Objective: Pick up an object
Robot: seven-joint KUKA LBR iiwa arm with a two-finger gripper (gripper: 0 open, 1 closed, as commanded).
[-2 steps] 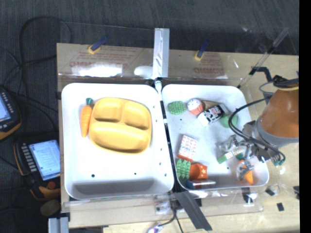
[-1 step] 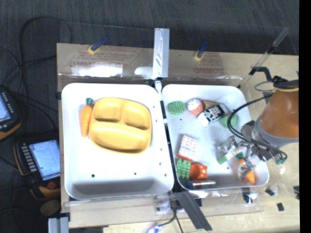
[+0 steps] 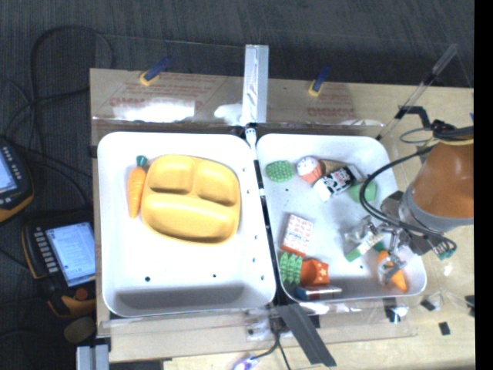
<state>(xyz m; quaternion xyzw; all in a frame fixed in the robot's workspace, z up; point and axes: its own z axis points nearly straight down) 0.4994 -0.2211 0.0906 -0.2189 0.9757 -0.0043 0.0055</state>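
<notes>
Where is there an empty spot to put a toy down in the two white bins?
The left bin has bare floor in front of the yellow tray and the carrot. The right bin is crowded; its one bare patch lies between the small box and the pincer.

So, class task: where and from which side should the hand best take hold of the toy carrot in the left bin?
Probably the carrot's orange middle, coming straight down, fingers across its narrow width. It lies flat and lengthwise beside the yellow tray, green top toward the far wall, so the tray side is tight.
</notes>
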